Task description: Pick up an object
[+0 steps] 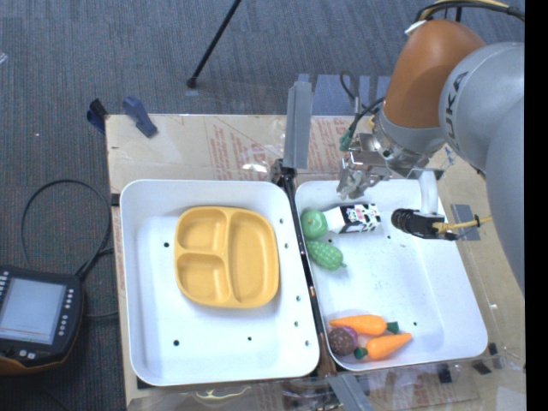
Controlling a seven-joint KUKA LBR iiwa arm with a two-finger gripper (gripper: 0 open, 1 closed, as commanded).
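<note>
Gripper [353,184], jaw state untellable, hovers upper right above the carton [360,217]; crowding green toys [318,238] could spoil a grasp.

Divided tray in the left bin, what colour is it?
Yellow, seen in the camera view: divided tray.

Robotics lab: industrial arm [467,84] over cardboard-topped bench [214,144], teach pendant [34,315] on grey carpet [128,32] far left of gripper [355,182], tripod leg [218,32].
</note>
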